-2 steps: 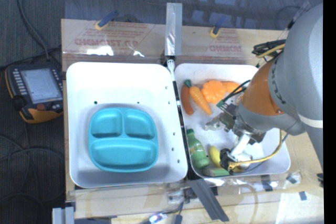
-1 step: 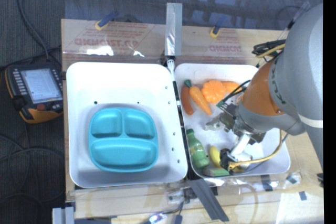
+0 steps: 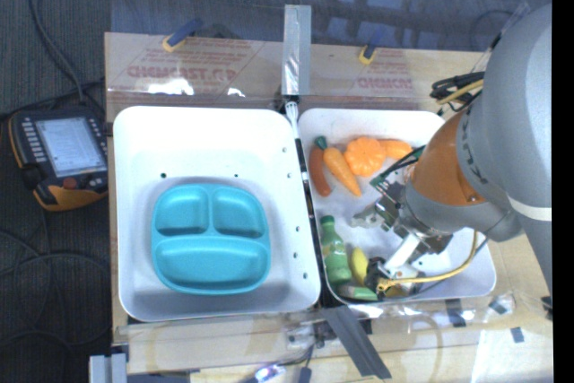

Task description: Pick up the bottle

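From the overhead camera I saw two white bins side by side on the desk [image 3: 206,67]. The left bin [image 3: 134,193] held a turquoise divided plate [image 3: 211,235]. The right bin [image 3: 466,282] held the green bottle [image 3: 334,254], lying along its left wall toward the near end, with a small yellow item [image 3: 360,265] just beside it. An orange carrot [image 3: 341,168] and a rounder orange vegetable [image 3: 368,155] lay at the far end. The arm [image 3: 511,121] reached in from the right. Its pincer [image 3: 387,224] hung over the middle of the right bin, just right of the bottle. I could not tell whether it was apart or together. I judged this the approach step. Next it would need to shift left over the bottle and descend, clear of the yellow item and the bin wall.
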You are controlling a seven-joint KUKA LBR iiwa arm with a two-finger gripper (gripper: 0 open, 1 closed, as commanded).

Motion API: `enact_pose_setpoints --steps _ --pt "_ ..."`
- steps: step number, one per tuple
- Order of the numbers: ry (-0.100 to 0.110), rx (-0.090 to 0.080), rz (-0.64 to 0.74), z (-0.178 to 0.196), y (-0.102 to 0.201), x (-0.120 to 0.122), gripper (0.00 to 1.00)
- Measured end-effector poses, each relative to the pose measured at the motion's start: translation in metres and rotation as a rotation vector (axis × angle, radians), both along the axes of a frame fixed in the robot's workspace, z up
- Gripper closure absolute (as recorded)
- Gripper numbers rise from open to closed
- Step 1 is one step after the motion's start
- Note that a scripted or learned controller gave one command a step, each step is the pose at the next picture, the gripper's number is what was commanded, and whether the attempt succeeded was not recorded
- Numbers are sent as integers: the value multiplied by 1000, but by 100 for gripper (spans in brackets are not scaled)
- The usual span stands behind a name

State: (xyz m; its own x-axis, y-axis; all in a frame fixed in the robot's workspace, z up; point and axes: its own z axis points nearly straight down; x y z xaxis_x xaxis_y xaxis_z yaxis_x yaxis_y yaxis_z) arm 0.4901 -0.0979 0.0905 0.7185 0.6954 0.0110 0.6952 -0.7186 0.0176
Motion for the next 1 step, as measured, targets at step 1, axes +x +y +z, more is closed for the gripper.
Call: enact_pose_setpoints --steps 1 --pt "2 5 -109 0 2 0 0"
